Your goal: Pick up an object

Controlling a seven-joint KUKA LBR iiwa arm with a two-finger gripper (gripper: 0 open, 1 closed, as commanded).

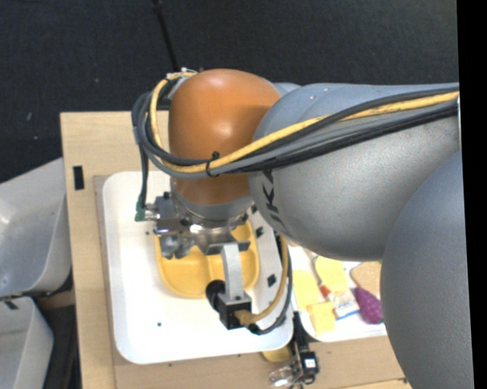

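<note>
The arm's orange wrist band (220, 126) and grey body cover most of the view. Below the band the gripper (199, 250) reaches down into the left white bin (137, 331). Under it lies a yellow rounded object (181, 275), partly hidden by the wrist and a black bracket (228, 305). The gripper's tip is hidden by the wrist housing.
The right bin (346, 332) holds yellow pieces (320, 295), a purple object (369, 305) and a small red-and-white item (342, 305). The wooden bench (85, 156) borders the bins. Cables loop around the wrist. White equipment (19, 232) sits at the left.
</note>
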